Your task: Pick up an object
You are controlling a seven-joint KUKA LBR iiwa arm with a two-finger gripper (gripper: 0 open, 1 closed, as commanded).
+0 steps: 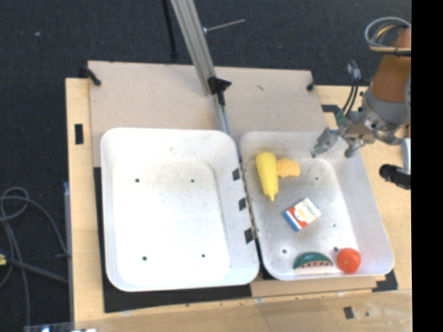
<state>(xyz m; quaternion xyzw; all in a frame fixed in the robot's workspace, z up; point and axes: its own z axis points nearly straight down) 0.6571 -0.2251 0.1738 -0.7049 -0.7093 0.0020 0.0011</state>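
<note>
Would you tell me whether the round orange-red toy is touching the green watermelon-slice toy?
Apart: the camera view shows white bin floor between the round orange-red toy and the green watermelon-slice toy.

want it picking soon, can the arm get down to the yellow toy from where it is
Probably yes: the end effector hangs open over the right bin's far edge, and the yellow toy lies uncovered beside it, clear of the other items.

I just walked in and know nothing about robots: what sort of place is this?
Probably a robotics lab test bench: a gripper hangs over two white bins, one holding toys such as a yellow toy drill and an orange ball.
</note>
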